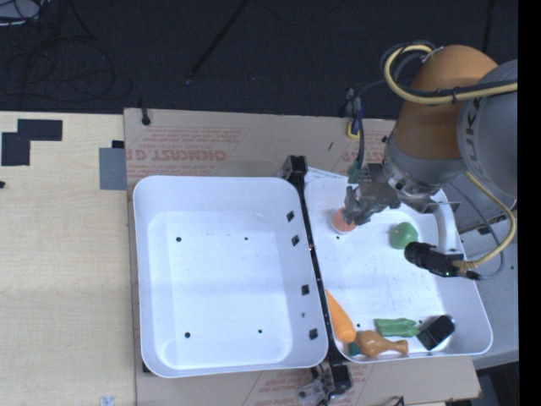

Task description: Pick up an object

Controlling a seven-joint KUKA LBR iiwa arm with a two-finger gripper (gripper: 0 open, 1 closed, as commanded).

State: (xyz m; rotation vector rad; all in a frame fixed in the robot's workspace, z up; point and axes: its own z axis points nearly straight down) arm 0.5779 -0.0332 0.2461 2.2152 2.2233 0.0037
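Observation:
My gripper point(353, 208) hangs low in the right bin point(473, 307), near its far left corner. Right under its tip lies a small salmon-pink round object point(341, 222), partly covered by the gripper. Whether the gripper touches it I cannot tell. A green ball-like object point(403, 233) rests to the right of the gripper, apart from it.
Along the right bin's near edge lie an orange carrot point(340, 315), a tan gourd-shaped toy point(379, 343), a green pod point(396, 326) and a black block point(435, 331). The left bin point(145, 227) stands beside it, their walls meeting at a black divider point(311, 260).

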